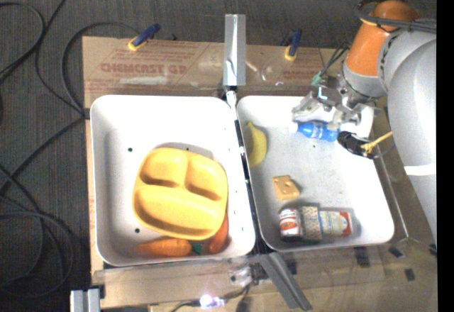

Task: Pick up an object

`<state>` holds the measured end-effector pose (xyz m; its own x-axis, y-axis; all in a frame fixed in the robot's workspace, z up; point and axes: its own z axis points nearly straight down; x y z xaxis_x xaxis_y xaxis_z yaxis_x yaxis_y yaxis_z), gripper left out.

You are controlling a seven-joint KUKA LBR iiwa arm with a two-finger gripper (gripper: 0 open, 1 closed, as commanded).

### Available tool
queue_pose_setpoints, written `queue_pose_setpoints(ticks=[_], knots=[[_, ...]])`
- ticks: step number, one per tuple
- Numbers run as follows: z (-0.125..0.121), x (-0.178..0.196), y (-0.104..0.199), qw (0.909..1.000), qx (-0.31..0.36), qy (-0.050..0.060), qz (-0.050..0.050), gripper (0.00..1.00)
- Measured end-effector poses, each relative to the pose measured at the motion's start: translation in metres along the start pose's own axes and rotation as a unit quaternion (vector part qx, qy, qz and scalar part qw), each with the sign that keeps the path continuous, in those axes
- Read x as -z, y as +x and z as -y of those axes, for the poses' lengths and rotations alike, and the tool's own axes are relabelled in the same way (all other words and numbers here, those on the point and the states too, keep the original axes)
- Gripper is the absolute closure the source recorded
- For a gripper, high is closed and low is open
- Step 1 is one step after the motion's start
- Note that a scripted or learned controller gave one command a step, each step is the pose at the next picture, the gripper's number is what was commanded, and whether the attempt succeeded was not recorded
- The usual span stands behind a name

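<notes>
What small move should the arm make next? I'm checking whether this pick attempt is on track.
Probably a straight lift. The gripper sits right over the blue object at the right bin's far end; raising it would show whether the object comes along.

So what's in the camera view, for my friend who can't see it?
A grey robot arm reaches from the right, its gripper over a blue object in the right white bin, which also holds a banana, a cracker and a small carton. The left bin holds a yellow tray lying on carrots.
</notes>
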<state>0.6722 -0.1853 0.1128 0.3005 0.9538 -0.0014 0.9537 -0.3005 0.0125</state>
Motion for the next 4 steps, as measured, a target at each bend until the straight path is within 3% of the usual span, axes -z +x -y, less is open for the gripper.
queue_pose_setpoints(ticks=[1,2,3,4], knots=[[0.02,-0.003,-0.021,0.999,-0.04,-0.016,-0.009,0.0],[0.022,-0.002,-0.021,0.9978,-0.063,-0.017,-0.011,0.0],[0.008,-0.005,-0.017,0.9985,-0.053,-0.008,-0.011,0.0],[0.034,0.004,0.033,0.9975,-0.07,0.008,0.0,0.0]])
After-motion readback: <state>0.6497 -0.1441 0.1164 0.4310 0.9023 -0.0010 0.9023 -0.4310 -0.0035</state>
